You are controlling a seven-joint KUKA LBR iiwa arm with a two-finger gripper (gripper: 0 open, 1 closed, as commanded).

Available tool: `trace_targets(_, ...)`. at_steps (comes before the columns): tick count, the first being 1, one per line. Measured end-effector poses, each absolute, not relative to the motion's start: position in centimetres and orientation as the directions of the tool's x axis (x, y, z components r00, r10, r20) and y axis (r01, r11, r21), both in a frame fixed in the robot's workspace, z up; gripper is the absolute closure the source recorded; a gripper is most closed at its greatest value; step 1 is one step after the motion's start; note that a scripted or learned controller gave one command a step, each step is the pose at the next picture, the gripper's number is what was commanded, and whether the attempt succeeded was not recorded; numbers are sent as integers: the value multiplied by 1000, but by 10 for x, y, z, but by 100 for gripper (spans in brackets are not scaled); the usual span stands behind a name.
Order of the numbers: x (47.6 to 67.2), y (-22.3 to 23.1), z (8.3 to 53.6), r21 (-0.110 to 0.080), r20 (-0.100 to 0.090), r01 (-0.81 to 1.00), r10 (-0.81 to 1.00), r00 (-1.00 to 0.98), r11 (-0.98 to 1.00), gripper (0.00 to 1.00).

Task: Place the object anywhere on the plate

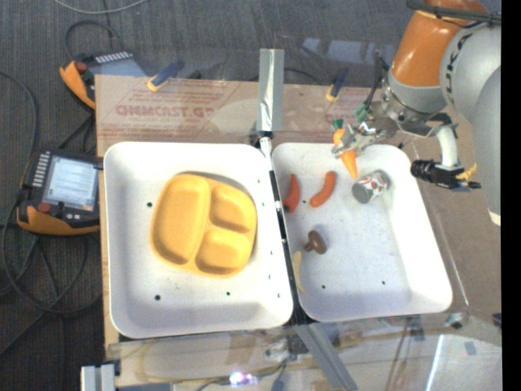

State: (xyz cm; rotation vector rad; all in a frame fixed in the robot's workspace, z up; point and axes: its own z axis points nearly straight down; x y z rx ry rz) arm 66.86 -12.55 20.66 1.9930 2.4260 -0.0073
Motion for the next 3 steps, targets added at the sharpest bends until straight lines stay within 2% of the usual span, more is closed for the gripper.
trace_targets(1, 668, -49, 184, -4, 1, 990, 990, -140, 140, 100)
trace_targets(2, 612, 42, 183, -3, 1, 960, 960, -281, 281, 100)
trace_targets(3, 612, 41, 183, -3, 1, 960, 960, -280, 280, 0)
